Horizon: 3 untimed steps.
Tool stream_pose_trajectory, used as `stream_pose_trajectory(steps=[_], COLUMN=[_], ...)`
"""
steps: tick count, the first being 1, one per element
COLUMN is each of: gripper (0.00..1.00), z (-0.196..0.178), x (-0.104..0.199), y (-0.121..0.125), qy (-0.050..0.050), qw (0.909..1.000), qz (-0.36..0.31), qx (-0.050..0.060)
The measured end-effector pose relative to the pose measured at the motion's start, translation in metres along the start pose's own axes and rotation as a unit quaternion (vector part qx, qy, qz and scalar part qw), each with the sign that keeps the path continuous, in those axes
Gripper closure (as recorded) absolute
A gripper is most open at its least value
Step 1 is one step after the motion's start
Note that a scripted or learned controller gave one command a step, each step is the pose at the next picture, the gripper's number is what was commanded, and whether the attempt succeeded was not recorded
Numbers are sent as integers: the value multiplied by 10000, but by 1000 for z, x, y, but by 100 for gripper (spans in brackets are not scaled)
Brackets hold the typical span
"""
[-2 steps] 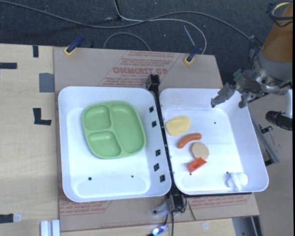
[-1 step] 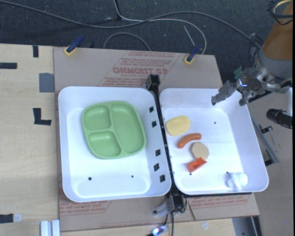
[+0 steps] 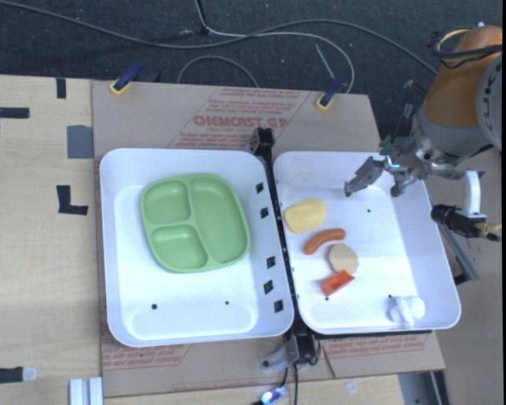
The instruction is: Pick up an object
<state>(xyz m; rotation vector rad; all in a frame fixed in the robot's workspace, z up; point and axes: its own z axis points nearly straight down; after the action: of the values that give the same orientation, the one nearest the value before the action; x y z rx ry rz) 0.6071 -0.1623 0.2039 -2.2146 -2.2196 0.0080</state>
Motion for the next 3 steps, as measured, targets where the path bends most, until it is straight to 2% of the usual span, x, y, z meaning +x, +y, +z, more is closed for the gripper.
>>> stream_pose_trajectory(steps=[2, 3], gripper=[0, 100], z=[119, 106], x=[0, 1], y=[10, 11], qy=[-8, -6], qw=[10000, 10000], qz=[1, -5], qx=[-18, -30])
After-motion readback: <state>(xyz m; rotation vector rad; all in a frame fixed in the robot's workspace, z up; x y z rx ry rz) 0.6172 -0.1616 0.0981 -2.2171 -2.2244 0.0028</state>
